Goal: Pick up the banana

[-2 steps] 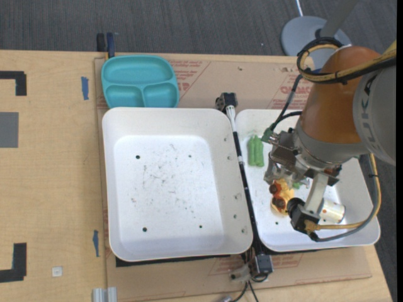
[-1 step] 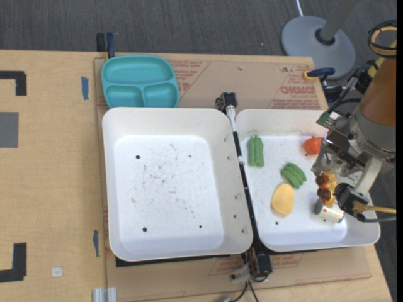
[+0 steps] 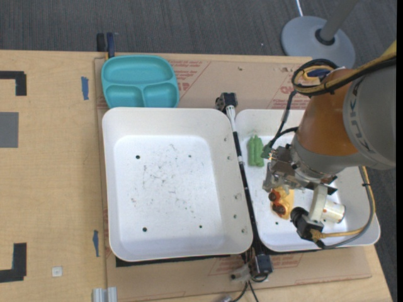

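Camera view. The arm (image 3: pixel 343 115) reaches in from the right over the right bin (image 3: pixel 352 234). Its gripper (image 3: pixel 275 184) is lowered into that bin; whether it is spread or pressed together cannot be told. The banana (image 3: pixel 281 204), yellow with a reddish spot, lies on the bin floor directly below and touching the gripper, partly covered by it. A green object (image 3: pixel 255 151) lies near the bin's left wall, just beside the gripper. The left bin (image 3: pixel 113 187) adjoins across a black divider. A teal tray (image 3: pixel 140 80) rests on the surface beyond it.
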`<action>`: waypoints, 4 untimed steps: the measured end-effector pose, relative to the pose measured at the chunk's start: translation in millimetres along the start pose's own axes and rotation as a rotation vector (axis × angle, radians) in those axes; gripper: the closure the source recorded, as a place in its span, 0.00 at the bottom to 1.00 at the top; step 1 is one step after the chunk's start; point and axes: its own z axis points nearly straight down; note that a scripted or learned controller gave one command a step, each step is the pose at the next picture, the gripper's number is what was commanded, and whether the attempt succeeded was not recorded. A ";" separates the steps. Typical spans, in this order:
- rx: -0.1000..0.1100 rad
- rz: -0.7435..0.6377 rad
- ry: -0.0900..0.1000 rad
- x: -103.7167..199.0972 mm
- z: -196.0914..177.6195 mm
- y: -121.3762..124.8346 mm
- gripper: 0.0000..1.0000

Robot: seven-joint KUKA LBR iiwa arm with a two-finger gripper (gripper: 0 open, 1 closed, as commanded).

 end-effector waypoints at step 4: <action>0.000 0.336 -0.001 95.8 22.7 -46.7 1.00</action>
